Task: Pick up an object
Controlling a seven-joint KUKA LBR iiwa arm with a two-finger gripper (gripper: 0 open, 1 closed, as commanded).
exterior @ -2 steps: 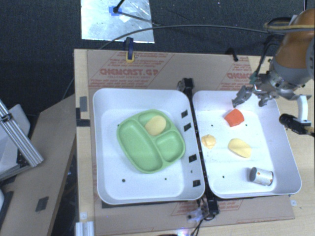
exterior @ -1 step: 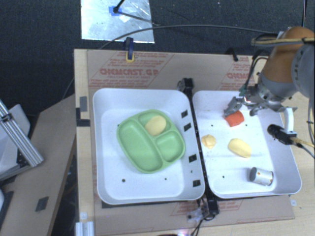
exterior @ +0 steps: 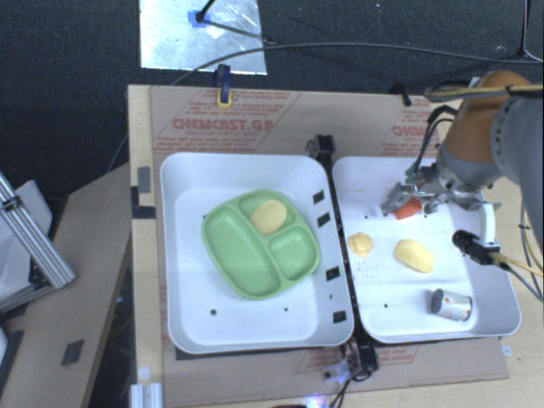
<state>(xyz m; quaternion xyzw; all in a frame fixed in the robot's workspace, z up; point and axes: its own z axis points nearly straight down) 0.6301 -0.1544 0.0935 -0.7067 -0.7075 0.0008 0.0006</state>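
Low in the right white bin (exterior: pixel 501 313), the metal two-finger gripper (exterior: pixel 409 201) pinches a small red-orange object (exterior: pixel 409 210) between its fingers.

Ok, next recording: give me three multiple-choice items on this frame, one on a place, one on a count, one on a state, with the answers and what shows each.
1. Where does the green divided plate lie?
A. In the left bin
B. In the right bin
C. On the bench outside both bins

2. How many yellow pieces lie on the floor of the right bin?
A. None
B. Two
C. Four

3. How does the small metal cup sit?
A. Upright on its base
B. On its side
C. Stacked on the plate

Answers:
1 A: the plate rests on the floor of the left bin, with one yellow piece in a compartment.
2 B: a small yellow piece and a larger one lie there, apart from each other.
3 B: its round end faces sideways, below the tool, which sits by an orange object.
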